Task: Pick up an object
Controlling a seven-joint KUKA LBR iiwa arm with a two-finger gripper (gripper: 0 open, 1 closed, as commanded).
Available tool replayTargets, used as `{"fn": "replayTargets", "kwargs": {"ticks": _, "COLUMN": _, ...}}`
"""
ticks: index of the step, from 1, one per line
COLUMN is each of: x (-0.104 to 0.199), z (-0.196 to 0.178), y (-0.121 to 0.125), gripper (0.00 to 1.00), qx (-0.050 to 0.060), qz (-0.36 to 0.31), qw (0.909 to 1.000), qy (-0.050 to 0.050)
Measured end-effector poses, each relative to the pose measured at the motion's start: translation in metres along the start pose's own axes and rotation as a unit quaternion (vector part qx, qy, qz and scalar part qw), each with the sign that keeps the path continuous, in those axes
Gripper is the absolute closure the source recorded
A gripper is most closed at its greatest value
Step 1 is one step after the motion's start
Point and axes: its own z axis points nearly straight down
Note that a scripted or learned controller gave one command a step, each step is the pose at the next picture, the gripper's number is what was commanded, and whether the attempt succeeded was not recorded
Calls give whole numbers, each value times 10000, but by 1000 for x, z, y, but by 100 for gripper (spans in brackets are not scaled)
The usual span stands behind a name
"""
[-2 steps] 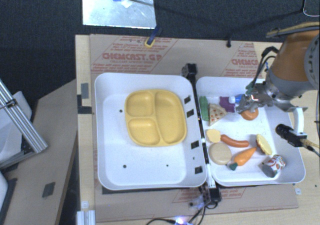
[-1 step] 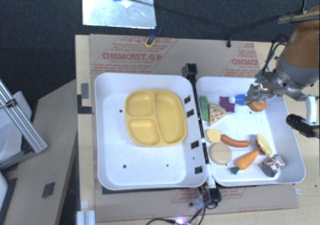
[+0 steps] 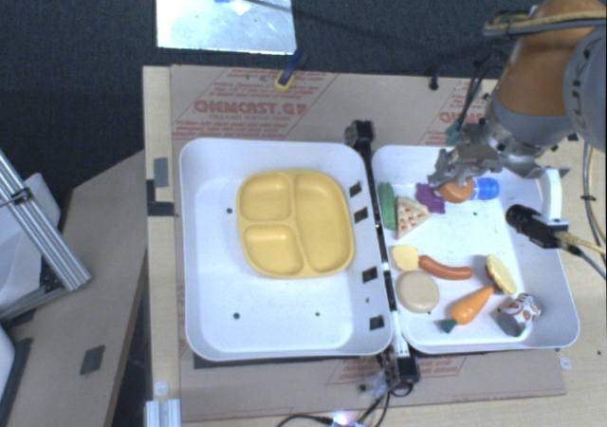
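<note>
I see gripper (image 3: 458, 172) low at right bin's (image 3: 560, 321) far edge over orange toy (image 3: 457, 192); finger state unreadable; approach step; next needs 1 confirmed grasp.

Glossy yellow plastic tray (image 3: 294, 223)

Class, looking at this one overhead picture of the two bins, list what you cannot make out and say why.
- Jaws of the gripper: open or shut is unclear; the wrist covers them.
- Orange toy beneath it: partly covered, kind uncertain.
- Blue item: half hidden behind the arm.
- Patterned toy, right bin corner: too small to identify.
</note>
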Motion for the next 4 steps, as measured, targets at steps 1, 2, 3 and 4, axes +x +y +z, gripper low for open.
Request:
{"fn": "replayTargets", "kwargs": {"ticks": 1, "x": 22, "z": 16, "y": -4, "gripper": 100, "qx": 11, "qz": 17, "qw": 10000, "qy": -7}}
{"fn": "replayTargets", "kwargs": {"ticks": 2, "x": 21, "z": 0, "y": -14, "gripper": 100, "qx": 1, "qz": 42, "qw": 10000, "qy": -7}}
{"fn": "replayTargets", "kwargs": {"ticks": 3, "x": 24, "z": 0, "y": 1, "gripper": 100, "qx": 0, "qz": 22, "qw": 10000, "qy": -6}}
{"fn": "replayTargets", "kwargs": {"ticks": 4, "x": 15, "z": 6, "y": 3, "gripper": 100, "qx": 7, "qz": 48, "qw": 10000, "qy": -12}}
